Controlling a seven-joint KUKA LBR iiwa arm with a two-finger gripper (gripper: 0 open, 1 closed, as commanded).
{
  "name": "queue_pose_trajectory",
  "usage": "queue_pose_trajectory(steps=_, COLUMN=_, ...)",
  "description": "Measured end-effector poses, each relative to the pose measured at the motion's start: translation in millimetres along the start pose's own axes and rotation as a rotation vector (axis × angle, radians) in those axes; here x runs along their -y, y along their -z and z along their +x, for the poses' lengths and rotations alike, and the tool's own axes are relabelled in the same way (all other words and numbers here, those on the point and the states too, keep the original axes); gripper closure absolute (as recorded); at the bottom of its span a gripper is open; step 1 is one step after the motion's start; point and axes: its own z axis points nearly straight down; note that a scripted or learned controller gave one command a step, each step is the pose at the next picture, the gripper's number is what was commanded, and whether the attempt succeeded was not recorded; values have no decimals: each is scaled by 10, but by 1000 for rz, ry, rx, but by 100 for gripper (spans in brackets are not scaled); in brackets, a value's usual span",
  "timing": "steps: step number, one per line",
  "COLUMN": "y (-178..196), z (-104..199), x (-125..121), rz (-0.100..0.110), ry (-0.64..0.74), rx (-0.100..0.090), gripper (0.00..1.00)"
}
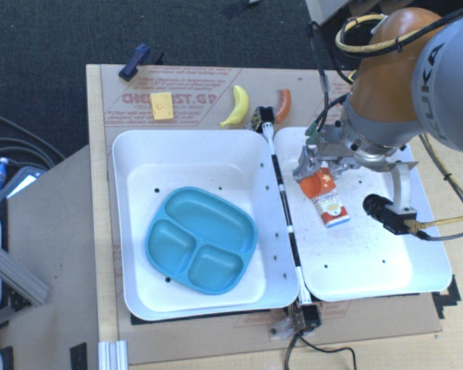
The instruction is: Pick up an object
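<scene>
The gripper (318, 163) (grip state impossible to tell) sits over the red-and-white carton (325, 197) at the right bin's (386, 280) ten o'clock, risking a glancing slip

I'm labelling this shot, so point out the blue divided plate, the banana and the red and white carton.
blue divided plate (201, 239), camera view, centre ridge.
banana (237, 106), camera view, mid-curve.
red and white carton (327, 199), camera view, middle.

Your right bin (386, 280) front floor is open; carton (326, 199) blocks its upper left, blue tray (201, 240) crowds left bin (131, 206).
</scene>
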Motion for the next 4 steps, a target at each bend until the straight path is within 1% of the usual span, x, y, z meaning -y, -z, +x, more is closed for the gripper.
queue_pose_trajectory(steps=1, y=173, z=-486, x=115, rz=-1, ry=-1, rx=2, gripper=100)
queue_pose_trajectory(steps=2, y=-30, z=-966, x=87, rz=2, ry=-1, rx=0, gripper=100)
queue_pose_trajectory(steps=3, y=-368, z=-304, x=-46, rz=3, ry=1, rx=-1, gripper=100)
queue_pose_trajectory(steps=4, y=-134, z=-249, x=573, rz=3, ry=-1, rx=0, gripper=100)
